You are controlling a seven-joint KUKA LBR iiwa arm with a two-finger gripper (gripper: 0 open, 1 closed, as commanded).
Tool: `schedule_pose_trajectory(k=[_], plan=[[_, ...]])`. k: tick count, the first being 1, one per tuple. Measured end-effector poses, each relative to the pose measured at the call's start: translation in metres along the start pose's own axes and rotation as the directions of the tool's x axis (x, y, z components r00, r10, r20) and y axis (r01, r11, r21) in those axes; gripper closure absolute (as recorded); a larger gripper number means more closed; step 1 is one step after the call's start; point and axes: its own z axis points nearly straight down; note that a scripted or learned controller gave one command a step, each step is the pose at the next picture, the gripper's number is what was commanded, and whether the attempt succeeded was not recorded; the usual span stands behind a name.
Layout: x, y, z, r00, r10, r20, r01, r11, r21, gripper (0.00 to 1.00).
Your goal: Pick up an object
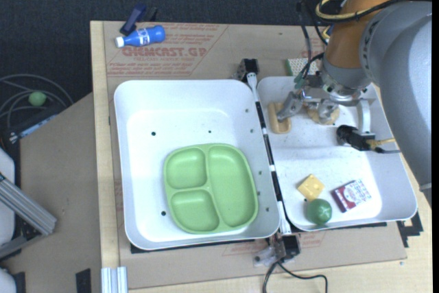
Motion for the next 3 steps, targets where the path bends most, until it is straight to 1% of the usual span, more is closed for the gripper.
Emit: schedule_pose_trajectory(k=[1,2,3], plan=[[-0.0026,0.0003,0.0004,1.000,-0.002,-0.005,0.002,1.000,0.000,0.00],[-0.0002,0.0002,0.0001,1.000,0.000,0.000,0.000,1.000,-0.001,0.00],[-0.0003,0.0002,0.0001,1.000,0.000,0.000,0.000,1.000,-0.001,0.00]])
